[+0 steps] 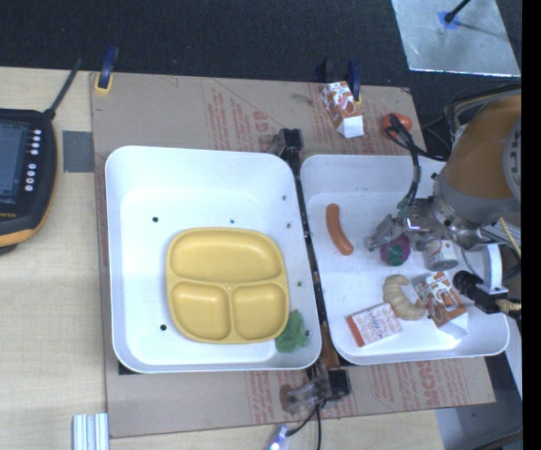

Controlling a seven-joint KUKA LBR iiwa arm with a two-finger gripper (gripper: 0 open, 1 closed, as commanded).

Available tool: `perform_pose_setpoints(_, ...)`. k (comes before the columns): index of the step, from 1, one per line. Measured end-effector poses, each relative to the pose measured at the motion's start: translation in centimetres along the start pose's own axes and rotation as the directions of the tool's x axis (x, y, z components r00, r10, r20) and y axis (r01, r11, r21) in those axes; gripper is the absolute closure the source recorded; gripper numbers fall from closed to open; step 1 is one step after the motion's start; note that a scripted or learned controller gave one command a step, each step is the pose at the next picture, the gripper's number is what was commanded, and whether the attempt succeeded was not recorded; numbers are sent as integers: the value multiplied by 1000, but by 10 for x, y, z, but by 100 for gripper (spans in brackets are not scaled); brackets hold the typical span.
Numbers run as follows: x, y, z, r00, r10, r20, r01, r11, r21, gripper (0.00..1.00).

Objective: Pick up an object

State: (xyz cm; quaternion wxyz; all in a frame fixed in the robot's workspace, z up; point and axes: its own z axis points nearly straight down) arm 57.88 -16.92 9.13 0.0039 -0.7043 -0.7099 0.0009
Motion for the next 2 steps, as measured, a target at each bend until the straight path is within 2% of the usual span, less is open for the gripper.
perform_pose_setpoints(1, -2, 0, -10, 1000, -2, 4, 2, 1000, 2, 100)
perform_pose_setpoints(2, 66, 33, -82, 1000, 0, 4, 0, 1000, -8, 100)
